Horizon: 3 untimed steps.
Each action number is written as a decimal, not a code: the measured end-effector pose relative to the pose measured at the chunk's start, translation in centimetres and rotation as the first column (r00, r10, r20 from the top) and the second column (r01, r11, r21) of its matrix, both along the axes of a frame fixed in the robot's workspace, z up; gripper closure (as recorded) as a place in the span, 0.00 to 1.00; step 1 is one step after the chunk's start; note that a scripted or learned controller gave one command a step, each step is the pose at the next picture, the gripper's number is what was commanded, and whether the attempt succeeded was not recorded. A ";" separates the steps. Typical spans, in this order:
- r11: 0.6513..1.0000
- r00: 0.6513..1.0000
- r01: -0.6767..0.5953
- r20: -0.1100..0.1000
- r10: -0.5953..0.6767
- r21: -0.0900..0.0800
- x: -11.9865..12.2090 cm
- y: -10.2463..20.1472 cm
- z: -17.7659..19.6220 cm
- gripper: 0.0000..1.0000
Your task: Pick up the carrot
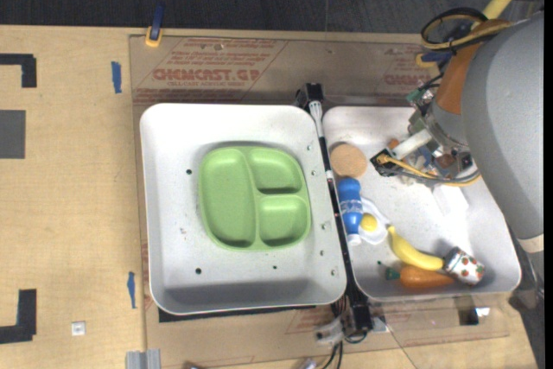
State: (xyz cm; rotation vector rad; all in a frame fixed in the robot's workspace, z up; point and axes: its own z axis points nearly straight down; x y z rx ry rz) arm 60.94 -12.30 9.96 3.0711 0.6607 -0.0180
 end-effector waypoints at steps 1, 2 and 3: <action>1.000 1.000 0.000 -0.002 0.000 0.001 0.0 0.1 -0.1 0.00; 0.992 0.992 0.129 0.009 -0.129 0.012 -3.4 -2.3 -1.1 0.00; 0.993 0.993 0.122 0.003 -0.122 0.008 -3.5 -2.3 0.0 1.00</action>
